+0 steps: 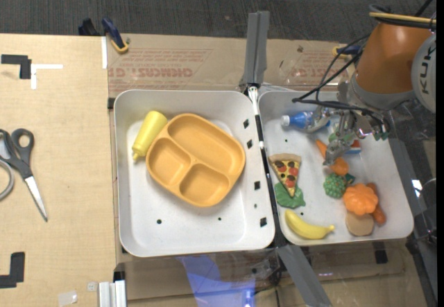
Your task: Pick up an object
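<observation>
The gripper (338, 148) hangs low in the right bin (397, 160), its jaws seemingly a little apart with nothing visibly between them, though clutter makes this hard to tell. The nearest candidate, the orange carrot (322, 149), lies just left of the jaws, touching or nearly so, its long axis running diagonally; the green broccoli (336, 186) sits just beneath them.

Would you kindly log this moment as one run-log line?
arm: over right bin | gripper: above carrot | grasp: unconfirmed | left bin: yellow tray, bottle
</observation>
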### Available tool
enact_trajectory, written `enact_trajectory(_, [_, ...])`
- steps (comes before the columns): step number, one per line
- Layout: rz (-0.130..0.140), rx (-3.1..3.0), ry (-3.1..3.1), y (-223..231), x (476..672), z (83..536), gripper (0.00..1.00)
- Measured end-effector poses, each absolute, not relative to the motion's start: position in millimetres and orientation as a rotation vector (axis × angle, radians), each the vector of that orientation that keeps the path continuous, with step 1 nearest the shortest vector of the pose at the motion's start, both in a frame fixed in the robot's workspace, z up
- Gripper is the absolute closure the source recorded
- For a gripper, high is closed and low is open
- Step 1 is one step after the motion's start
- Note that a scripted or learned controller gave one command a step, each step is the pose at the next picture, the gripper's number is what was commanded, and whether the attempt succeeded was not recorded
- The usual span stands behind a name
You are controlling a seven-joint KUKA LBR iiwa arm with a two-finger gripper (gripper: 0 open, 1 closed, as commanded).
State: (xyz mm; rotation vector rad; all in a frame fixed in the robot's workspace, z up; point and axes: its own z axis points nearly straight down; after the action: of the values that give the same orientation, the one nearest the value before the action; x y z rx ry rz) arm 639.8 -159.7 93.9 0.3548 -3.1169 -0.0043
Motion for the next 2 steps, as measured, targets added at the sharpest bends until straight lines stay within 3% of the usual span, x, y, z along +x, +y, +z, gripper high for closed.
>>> enact_trajectory(2, [-0.001, 0.234, -3.134, -170, 488.7, 92, 0.0])
